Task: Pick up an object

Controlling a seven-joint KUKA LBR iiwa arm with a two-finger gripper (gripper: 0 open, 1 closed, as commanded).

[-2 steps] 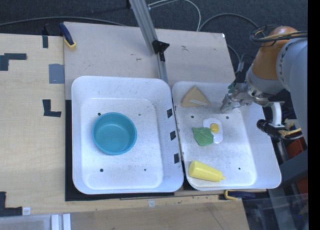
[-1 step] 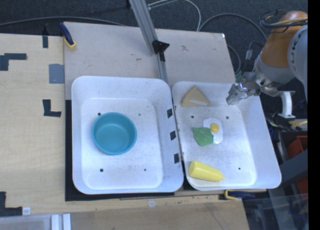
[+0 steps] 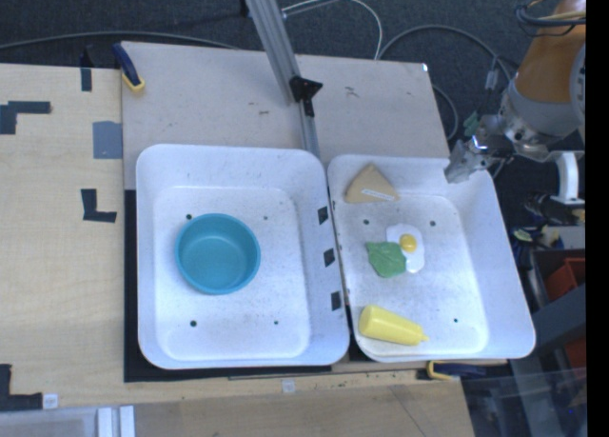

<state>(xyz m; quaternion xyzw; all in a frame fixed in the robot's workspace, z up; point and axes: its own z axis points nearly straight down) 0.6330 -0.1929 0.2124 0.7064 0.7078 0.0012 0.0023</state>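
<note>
Yellow corn cob (image 3: 390, 326) lies lengthwise, tip pointing right; hand (image 3: 461, 168) grip state indiscernible.

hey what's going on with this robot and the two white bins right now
A grey arm with an orange band hangs over the upper right corner of the right white bin, its gripper at the rim, holding nothing visible. That bin contains a tan wedge, a toy fried egg touching a green leafy piece, and a yellow cone-shaped piece. The left white bin holds a blue bowl.
</note>
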